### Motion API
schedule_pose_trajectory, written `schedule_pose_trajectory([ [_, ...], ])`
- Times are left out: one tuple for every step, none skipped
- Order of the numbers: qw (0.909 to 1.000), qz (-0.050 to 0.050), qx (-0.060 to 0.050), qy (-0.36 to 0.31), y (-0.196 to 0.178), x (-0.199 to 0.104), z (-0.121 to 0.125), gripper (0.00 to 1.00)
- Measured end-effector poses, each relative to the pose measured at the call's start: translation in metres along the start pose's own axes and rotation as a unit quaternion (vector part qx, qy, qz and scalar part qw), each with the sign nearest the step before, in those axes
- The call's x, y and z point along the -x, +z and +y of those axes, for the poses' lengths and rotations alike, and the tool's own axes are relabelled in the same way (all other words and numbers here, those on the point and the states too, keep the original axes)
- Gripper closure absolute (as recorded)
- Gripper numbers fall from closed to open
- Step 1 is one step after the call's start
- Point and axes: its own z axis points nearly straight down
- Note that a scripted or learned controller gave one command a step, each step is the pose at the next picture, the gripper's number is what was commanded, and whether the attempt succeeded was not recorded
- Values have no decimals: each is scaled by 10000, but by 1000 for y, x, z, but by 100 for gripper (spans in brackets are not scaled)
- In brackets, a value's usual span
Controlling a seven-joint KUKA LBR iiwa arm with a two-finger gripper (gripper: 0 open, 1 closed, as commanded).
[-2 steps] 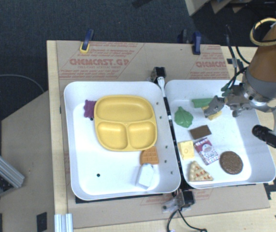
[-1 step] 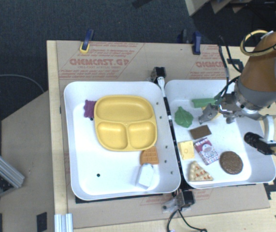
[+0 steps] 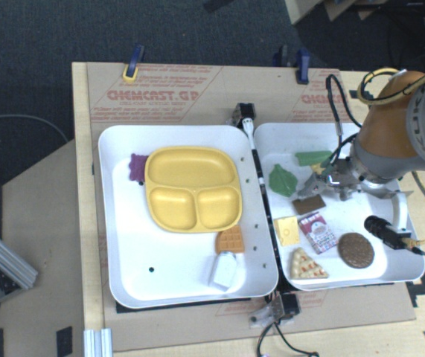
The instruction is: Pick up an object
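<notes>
Several small items lie in the right bin [image 3: 346,134]; the hand [image 3: 321,187] hovers over the brown block [image 3: 310,204], directly beneath. Whether it is closed, I cannot tell.

Left bin [image 3: 123,222] open along its near-left corner, yellow tray [image 3: 193,187] filling its far half, right bin [image 3: 391,270] crowded with small items
</notes>
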Motion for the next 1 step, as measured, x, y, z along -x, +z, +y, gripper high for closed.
schedule_pose_trajectory([
  [10000, 0, 5, -5, 7, 0, 0, 0],
])
